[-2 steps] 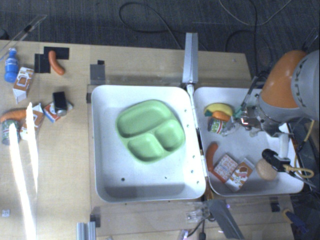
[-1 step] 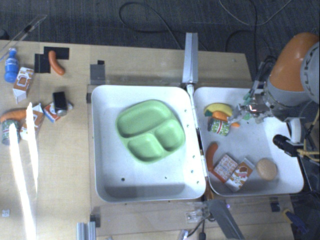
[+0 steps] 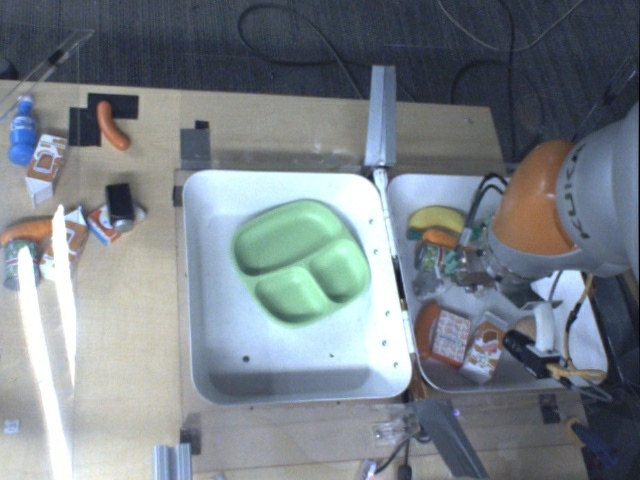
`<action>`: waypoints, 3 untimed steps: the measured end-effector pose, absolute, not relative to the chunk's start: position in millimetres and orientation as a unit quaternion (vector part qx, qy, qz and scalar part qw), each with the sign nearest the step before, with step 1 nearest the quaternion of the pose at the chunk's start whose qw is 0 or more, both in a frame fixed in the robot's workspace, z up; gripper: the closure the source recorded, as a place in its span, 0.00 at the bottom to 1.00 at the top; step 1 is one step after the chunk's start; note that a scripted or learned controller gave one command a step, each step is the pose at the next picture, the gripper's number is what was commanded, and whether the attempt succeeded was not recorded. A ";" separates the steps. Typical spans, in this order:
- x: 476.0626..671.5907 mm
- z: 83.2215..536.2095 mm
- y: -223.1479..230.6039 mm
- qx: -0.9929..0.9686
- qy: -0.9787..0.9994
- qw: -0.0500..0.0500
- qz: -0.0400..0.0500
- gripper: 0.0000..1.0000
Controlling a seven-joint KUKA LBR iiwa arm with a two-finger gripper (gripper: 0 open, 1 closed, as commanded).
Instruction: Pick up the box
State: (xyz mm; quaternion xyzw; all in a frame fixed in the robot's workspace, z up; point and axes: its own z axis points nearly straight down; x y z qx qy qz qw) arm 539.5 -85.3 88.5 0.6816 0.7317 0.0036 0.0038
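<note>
- Box (image 3: pixel 450 336): red-orange with a pale printed face. It lies flat near the front wall of the right bin (image 3: pixel 455 190), at that bin's left side.
- Small carton (image 3: pixel 483 353): white and red, touching or just beside the box on its right. It crowds that edge.
- Gripper (image 3: pixel 462 266): it hangs over the middle of the right bin, behind the box and apart from it. Nothing shows in its grasp. Whether it is open or closed cannot be told from this view.
- Arm (image 3: pixel 590 208): grey, with the orange band (image 3: pixel 530 213) above the wrist; it reaches in from the right.
- Other contents, behind the gripper: a banana (image 3: pixel 437 218), a carrot (image 3: pixel 437 236) just in front of it, and a green packet (image 3: pixel 430 260) near the left wall.
- Left bin (image 3: pixel 215 348): holds a green divided tray (image 3: pixel 300 261).
- Step in hand, as judged: approach. The box is not yet grasped.
- Next move calls for: travel toward the front of the bin until centred over the box, then a descent that spans the box alone and clears the carton and the bin wall.
</note>
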 end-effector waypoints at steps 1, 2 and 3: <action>571.5 138.7 -83.3 0.609 0.793 0.002 0.002 0.00; 604.5 186.5 -48.1 0.599 0.801 0.003 0.002 0.00; 561.2 118.8 -104.8 0.572 0.820 0.002 0.001 0.00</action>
